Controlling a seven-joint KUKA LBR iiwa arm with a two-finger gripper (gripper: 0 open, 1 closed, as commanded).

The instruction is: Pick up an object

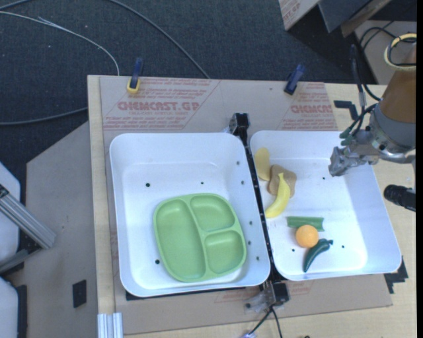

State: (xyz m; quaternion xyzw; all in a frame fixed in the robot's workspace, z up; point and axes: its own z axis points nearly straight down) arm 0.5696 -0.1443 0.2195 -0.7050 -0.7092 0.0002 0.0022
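The banana [280,196] lies in the right bin [370,198], long axis running near-left to far-right. The claw [338,165] hovers over the bin's far right; its state cannot be told.

We look down on dark grey carpet [59,39] crossed by thin pale cables [73,30]. A bench [99,198] topped with a brown printed sheet fills the centre, held at its far edge by a yellow-and-blue clamp [135,77] and a blue clamp [295,78]. An aluminium rail [26,218] angles in at left; a cardboard box [297,12] sits at top right. Lighting is even.
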